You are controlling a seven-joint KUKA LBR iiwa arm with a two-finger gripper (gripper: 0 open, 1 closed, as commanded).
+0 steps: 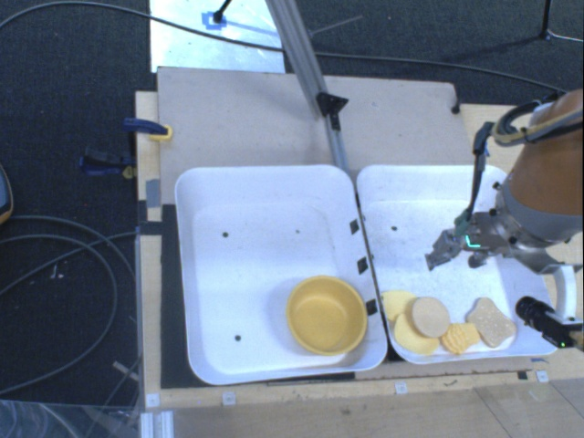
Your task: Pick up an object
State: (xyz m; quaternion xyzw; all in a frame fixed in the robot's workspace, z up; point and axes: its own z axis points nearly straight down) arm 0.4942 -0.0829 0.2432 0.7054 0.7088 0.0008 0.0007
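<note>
My gripper [453,252] hangs over the middle of the right bin [411,199], its fingers spread open with nothing between them. Below it, along the bin's front edge, lie several food pieces: a round tan biscuit [430,317], a yellow flat piece [408,329] under it, a ridged orange piece [461,338] and a beige bread-shaped slice [492,323]. A yellow bowl [327,314] sits upright in the front right corner of the left bin [237,208].
A slanted metal pole [306,62] crosses the back of the bench toward the seam between the bins. Black clips [362,265] join the bins. Blue and yellow clamps [137,144] hold the bench's left edge. Cables lie on the floor at left.
</note>
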